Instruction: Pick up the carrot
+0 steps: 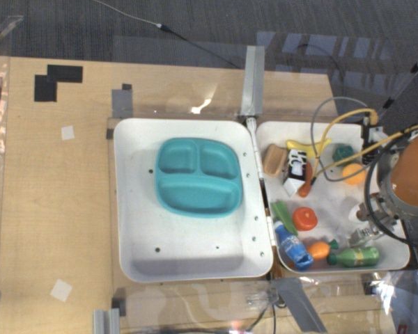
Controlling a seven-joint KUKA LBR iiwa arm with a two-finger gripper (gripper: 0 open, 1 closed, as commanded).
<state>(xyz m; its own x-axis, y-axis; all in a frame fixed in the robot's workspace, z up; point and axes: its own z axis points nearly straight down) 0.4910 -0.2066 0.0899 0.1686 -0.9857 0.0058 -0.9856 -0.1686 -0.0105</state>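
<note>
Overhead, a wooden tabletop [56,207] carries two white bins. A teal divided plate [197,177] lies in the left bin [132,207]. Toward the lower right of the frame, the right bin [397,256] is crowded. Its carrot [306,184], thin and orange-red, lies near the middle, long axis running upper right to lower left, beside a white carton [296,167]. Below it sit a red round object [305,219], a blue bottle [291,245] and a green bottle [354,257]. At the right edge, the hand [366,234] hangs near the green bottle; its opening cannot be made out.
</note>
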